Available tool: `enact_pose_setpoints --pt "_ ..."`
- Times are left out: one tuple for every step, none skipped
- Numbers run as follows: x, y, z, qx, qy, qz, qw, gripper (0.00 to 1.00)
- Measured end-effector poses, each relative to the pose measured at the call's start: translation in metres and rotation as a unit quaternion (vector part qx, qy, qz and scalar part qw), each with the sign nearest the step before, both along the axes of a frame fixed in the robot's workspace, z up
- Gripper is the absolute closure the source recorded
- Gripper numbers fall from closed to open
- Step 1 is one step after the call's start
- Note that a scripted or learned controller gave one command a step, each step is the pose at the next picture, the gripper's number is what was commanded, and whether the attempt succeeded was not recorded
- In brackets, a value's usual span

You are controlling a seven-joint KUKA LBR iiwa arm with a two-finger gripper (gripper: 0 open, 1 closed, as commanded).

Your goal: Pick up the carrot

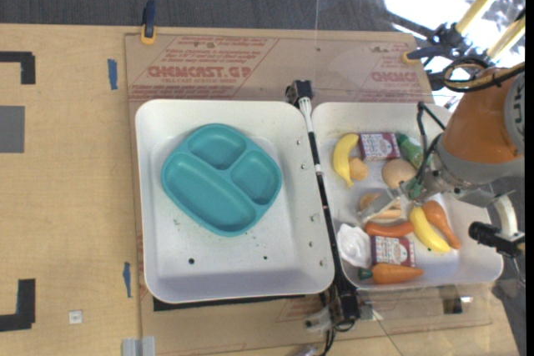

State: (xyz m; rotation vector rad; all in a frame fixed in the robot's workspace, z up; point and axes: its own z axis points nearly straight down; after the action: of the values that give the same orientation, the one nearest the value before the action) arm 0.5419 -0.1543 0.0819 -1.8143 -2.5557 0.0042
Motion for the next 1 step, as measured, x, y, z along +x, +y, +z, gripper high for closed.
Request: enact_pose_setpoints --pt "0.0287 0.0576 -0.0004 -0.0021 -0.003 -0.114 0.9935 0.00"
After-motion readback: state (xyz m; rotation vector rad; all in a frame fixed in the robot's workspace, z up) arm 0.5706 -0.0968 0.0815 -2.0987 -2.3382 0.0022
